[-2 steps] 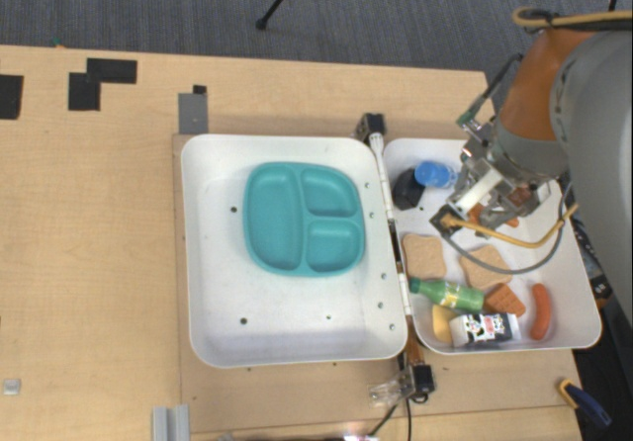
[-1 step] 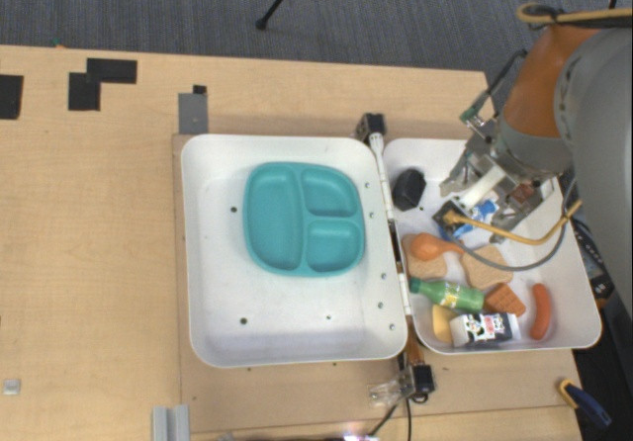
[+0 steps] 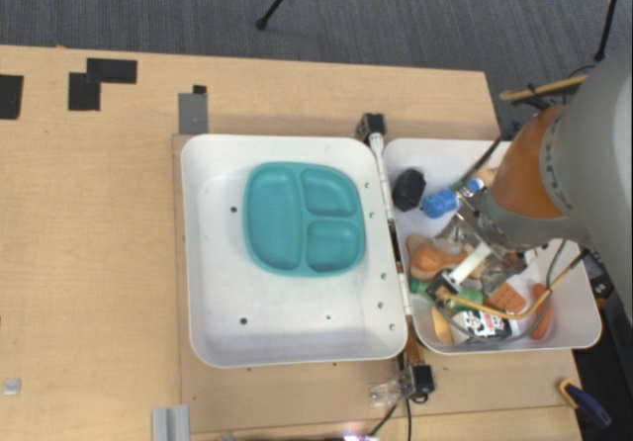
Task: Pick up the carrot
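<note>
Pincer (image 3: 473,269) low in right bin (image 3: 584,330) clutter, finger state indeterminate | carrot (image 3: 541,310) half-hidden, lower right | teal sectioned plate (image 3: 302,219) smooth

Light is even and fairly bright, seemingly from overhead, with soft, short shadows. The left bin (image 3: 287,330) shows a faint grey shade along its inner walls and mild glare on its rim; the teal tray (image 3: 302,219) gleams softly. The arm (image 3: 569,157) at the right is large and slightly blurred. The jumble in the right bin (image 3: 584,325) is grainy, its small details hard to read. The bench (image 3: 89,261) looks flat and matte.
</note>
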`<state>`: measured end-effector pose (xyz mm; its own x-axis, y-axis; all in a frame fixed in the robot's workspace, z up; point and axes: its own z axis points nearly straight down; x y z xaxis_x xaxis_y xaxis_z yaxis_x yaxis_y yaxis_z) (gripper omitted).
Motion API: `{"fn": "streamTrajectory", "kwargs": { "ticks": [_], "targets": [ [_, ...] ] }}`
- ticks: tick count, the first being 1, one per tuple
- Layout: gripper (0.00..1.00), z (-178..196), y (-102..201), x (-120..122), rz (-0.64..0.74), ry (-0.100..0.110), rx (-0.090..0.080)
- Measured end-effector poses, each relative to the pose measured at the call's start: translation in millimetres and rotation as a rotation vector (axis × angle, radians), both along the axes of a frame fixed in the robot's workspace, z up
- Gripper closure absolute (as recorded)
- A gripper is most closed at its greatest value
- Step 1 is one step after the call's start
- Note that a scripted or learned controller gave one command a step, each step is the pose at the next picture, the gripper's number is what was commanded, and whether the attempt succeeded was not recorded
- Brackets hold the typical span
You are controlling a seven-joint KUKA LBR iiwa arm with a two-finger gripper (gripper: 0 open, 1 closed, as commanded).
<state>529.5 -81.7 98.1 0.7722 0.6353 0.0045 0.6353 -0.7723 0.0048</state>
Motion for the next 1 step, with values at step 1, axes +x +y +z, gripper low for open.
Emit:
{"fn": "streamTrajectory", "kwargs": {
  "ticks": [1],
  "targets": [
    [0.00,-5.0,-0.9,-11.6,-0.148,-0.024,0.006]
  ]
}}
